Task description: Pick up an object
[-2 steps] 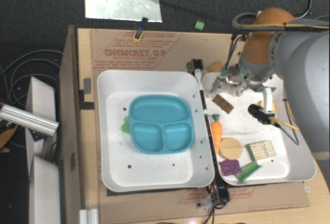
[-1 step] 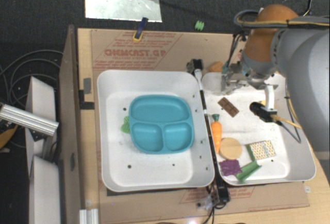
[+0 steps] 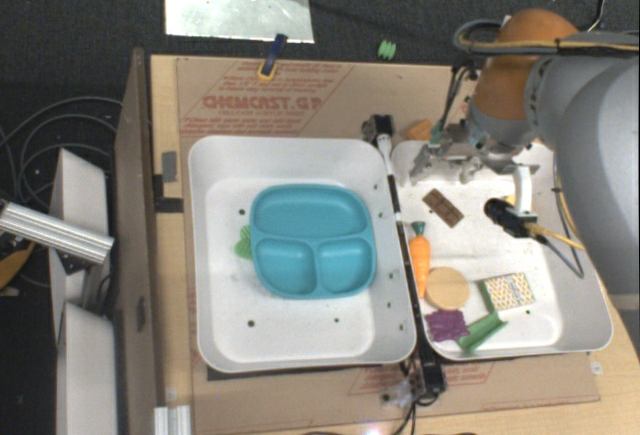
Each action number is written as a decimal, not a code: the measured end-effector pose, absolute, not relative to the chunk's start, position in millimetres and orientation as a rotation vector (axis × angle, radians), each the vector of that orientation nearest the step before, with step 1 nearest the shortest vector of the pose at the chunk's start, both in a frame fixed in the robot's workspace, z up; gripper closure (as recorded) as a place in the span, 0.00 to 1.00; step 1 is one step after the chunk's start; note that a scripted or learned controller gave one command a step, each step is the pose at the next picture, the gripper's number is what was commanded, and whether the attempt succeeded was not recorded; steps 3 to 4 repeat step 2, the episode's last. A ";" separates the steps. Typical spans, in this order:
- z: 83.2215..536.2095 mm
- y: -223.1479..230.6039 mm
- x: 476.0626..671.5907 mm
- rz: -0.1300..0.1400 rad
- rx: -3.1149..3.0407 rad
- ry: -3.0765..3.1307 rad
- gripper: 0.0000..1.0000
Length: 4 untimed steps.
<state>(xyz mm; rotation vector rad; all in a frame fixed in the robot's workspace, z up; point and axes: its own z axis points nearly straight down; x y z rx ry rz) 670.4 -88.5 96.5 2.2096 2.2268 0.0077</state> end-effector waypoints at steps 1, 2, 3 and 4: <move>83.3 -95.9 621.7 -0.004 2.223 2.223 0.00; 84.1 -83.4 585.3 -0.002 2.223 2.224 0.00; 84.1 -83.4 585.3 -0.002 2.223 2.224 0.00; 84.1 -83.4 585.3 -0.002 2.223 2.224 0.00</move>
